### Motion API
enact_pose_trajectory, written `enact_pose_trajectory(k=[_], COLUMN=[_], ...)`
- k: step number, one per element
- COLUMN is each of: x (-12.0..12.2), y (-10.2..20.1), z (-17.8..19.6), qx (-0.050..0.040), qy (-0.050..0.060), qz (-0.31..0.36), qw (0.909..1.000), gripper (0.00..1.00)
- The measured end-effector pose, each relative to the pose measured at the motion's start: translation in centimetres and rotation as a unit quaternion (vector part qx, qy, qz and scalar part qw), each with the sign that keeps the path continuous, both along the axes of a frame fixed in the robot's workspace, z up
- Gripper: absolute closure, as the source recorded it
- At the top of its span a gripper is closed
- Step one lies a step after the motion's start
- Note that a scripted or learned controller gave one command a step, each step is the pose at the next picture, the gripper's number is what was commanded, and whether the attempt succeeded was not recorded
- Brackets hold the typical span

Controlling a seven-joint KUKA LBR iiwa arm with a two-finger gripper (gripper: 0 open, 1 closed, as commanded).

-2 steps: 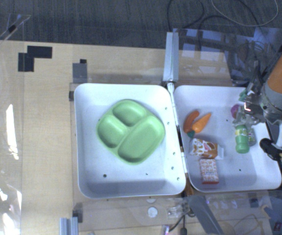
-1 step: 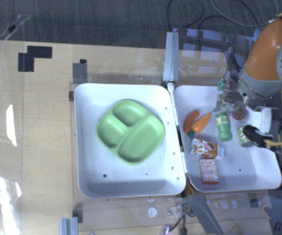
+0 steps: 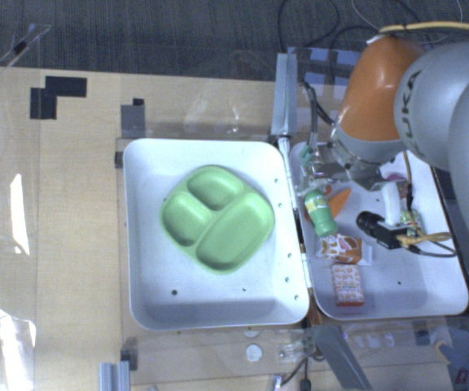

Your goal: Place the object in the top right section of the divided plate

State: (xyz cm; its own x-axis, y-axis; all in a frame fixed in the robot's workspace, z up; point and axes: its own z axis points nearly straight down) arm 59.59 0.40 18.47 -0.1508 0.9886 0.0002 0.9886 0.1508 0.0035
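Note:
A green divided plate with three sections lies in the left white bin. The arm's orange band and grey wrist hang over the right bin. My gripper is low at that bin's upper left, beside the wall between the bins. Just below it lies a green bottle with a pale cap, and an orange piece rests against the bottle's right side. Whether anything is in the gripper is hidden by the wrist.
A small orange-and-white packet and a red-patterned box lie lower in the right bin. A black fitting with cables hangs from the wrist. Metal posts stand behind the bins.

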Motion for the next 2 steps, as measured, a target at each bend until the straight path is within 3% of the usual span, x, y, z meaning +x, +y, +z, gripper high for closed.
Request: enact_pose_trajectory(k=[1, 2], x=[2.99, 3.00], y=[7.70, 7.69], z=[0.12, 0.14], qx=[-0.0003, -0.0002], qy=[-0.002, -0.002], qz=[0.130, 0.130], qw=[0.9915, 0.9915], gripper=[1.00, 0.00])
